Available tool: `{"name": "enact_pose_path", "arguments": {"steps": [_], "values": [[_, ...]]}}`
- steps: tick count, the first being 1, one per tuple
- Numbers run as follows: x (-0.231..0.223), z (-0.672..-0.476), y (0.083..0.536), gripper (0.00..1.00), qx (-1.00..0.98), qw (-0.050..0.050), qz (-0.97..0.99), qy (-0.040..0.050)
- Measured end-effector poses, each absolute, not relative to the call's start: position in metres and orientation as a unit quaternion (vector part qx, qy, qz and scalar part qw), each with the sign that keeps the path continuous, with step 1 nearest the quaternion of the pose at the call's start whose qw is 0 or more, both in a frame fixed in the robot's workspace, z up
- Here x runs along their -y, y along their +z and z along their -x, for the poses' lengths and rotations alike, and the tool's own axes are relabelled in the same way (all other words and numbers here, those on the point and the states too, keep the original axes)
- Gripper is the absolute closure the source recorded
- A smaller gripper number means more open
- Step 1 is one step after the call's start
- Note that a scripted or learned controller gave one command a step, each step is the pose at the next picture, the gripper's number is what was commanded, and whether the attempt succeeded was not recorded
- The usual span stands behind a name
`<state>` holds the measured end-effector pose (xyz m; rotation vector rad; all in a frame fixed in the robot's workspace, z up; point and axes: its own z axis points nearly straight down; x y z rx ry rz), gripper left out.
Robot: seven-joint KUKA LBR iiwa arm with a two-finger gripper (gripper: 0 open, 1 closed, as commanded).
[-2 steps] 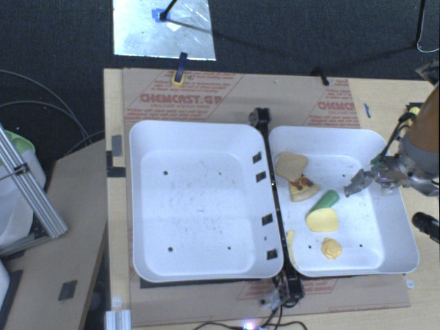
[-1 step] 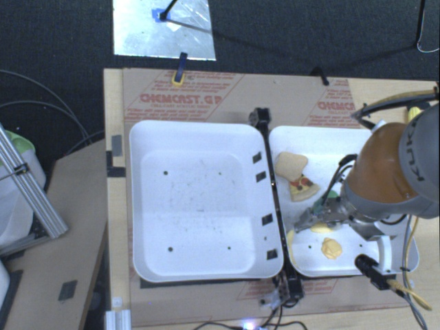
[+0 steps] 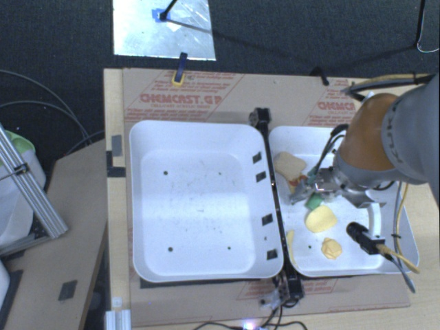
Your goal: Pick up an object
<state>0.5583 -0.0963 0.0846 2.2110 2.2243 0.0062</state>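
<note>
In the right bin, fingers, grip unreadable, just beside a green object.

The grey arm comes in from the right and bends down over the right bin, which serves as the landmark here. Its orange band sits above the bin's middle, just over the wrist. Below the band the gripper points toward the bin's left wall, low over the bin's left half, its metal fingers angled left and downward.
</note>
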Motion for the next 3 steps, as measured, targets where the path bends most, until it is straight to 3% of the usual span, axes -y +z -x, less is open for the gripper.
{"name": "enact_pose_path", "arguments": {"steps": [1, 2, 3], "values": [[0.097, -0.556, 0.095, 1.0, -0.708, 0.001, -0.706, 0.0012], [-0.006, -0.554, 0.215, 1.0, -0.713, 0.003, -0.702, 0.0067], [-0.039, -0.516, 0.302, 1.0, -0.71, 0.002, -0.704, 0.0047]]}}
